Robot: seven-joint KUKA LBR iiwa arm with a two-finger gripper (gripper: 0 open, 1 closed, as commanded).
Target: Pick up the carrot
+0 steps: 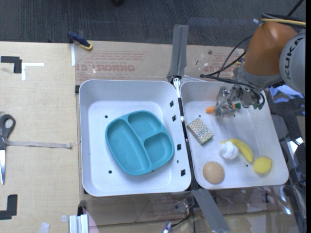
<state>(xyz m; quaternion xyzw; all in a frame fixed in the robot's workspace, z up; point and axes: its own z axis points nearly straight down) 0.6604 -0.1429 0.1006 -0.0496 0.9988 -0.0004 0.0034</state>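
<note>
Carrot (210, 109) first: a small orange stub shows in the right bin (272, 178), up toward its far end, near the divider side. Seen from the fixed overhead camera, the gripper (224, 106) sits right against it, the metal fingertip parts just to the carrot's right and apparently touching or overlapping its end. How the gripper is set, released or clenched, cannot be told from this slant (the mechanism is a tangle of metal and cable here), and nothing shows the carrot clearly caught between anything.

My reading is that the step in hand is the grasp itself: the arm (272, 42) is down at the carrot, low in the bin, and the pick is either being closed on or only just lined up. The next move calls for a firm close across the carrot's narrow body, then a straight lift clear of the bin floor; since only the tip pokes out to the left, a shallow hold could let it slip or pivot out.

Elsewhere in the right bin lie a small patterned box (200, 130) near the divider, a banana (241, 149) with a white crumpled thing (229, 151) touching it, a lemon (262, 165), and a tan egg-shaped thing (213, 172) near the front, all well apart from the carrot. The left bin (87, 144) holds a blue divided plate (140, 142).
</note>
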